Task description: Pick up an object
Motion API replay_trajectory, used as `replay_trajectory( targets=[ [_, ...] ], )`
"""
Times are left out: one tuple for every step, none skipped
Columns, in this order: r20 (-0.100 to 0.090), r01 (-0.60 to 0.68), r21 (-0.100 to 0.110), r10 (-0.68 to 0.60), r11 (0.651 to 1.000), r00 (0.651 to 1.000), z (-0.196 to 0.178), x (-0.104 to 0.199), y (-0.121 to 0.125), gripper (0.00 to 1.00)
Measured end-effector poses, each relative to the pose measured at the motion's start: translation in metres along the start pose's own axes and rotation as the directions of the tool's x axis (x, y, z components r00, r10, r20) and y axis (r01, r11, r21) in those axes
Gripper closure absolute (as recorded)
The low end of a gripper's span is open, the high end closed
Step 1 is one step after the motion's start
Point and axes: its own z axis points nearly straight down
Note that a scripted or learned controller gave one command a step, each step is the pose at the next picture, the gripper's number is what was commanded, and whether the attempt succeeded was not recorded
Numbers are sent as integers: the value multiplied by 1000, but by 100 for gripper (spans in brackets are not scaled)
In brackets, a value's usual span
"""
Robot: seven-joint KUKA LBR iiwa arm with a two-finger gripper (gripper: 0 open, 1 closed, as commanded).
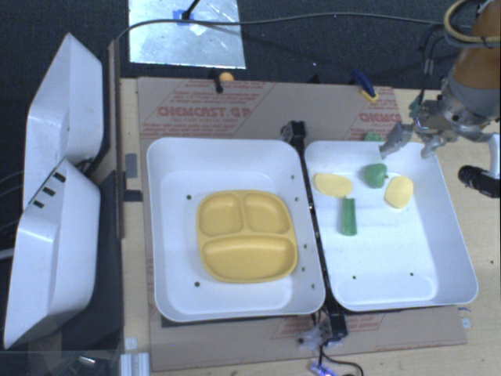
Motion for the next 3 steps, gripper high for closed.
replay_trajectory(
  targets=[
    [1, 1, -8, -1, 1000, 1000, -5, 0, 1, 0],
    [0, 1, -4, -1, 1000, 1000, 44, 1, 11, 0],
    [0, 2, -5, -2, 1000, 1000, 87, 5, 16, 0]
  ],
)
